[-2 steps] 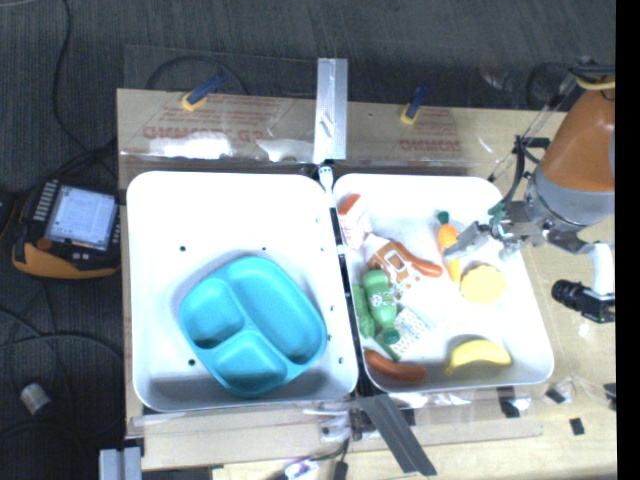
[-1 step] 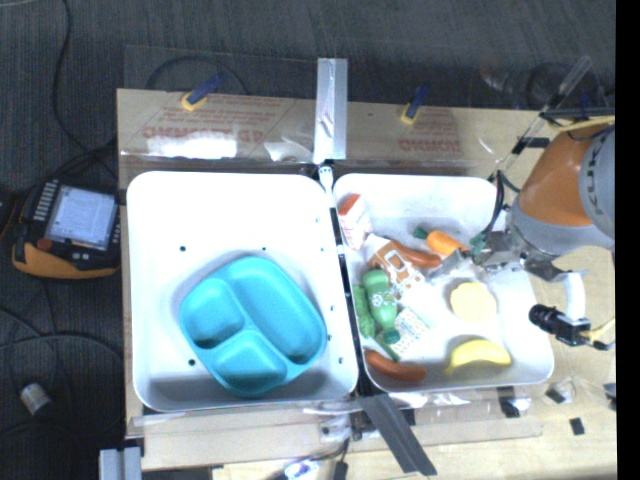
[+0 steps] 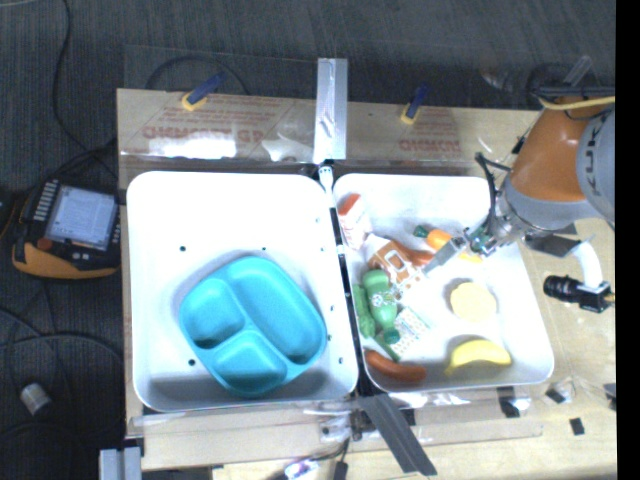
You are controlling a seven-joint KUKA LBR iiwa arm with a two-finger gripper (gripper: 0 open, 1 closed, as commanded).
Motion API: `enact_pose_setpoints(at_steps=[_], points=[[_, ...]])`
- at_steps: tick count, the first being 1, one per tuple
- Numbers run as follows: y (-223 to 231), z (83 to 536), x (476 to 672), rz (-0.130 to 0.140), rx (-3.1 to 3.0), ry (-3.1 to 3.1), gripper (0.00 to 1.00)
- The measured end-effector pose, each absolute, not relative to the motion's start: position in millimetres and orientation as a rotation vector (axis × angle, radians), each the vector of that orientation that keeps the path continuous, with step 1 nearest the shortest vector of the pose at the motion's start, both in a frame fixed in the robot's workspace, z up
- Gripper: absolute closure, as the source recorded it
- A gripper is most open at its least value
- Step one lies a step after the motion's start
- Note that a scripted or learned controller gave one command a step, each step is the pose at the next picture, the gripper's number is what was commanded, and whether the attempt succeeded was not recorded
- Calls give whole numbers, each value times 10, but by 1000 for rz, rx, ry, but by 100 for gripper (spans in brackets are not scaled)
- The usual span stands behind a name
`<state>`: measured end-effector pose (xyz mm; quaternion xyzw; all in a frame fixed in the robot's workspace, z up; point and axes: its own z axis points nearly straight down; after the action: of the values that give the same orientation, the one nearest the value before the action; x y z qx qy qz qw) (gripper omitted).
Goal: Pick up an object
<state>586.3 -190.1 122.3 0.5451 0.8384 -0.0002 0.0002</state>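
The right bin (image 3: 520, 268) holds a heap of toy food. An orange and white carton (image 3: 390, 264) lies near its middle, with a small orange piece (image 3: 436, 236) just behind it. A green item (image 3: 375, 303) and a white and green packet (image 3: 410, 328) lie along the left wall. A red sausage (image 3: 395, 370) sits at the front, with a pale yellow disc (image 3: 470, 300) and a yellow banana-like piece (image 3: 478, 353) toward the right. My gripper (image 3: 440, 255) reaches in low from the right, its tip beside the carton and the orange piece. Nothing is visibly lifted.
The left bin (image 3: 160, 218) holds a blue divided plate (image 3: 252, 323). A red and white item (image 3: 348, 208) leans on the divider at the back of the right bin. A black handheld device (image 3: 75, 223) and cables lie off the bench to the left.
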Motion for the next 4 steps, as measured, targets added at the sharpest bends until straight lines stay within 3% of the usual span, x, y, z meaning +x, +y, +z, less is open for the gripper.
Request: enact_pose_setpoints(at_steps=[1, 2, 3, 4], points=[[-1894, 894, 6152, 5, 1730, 2609, 0], [-1878, 1002, 6167, 10, 1729, 2608, 100], [-1758, 2179, 6267, -3, 1830, 2552, 100], [-1993, 1609, 5948, -3, 1663, 2665, 100]])
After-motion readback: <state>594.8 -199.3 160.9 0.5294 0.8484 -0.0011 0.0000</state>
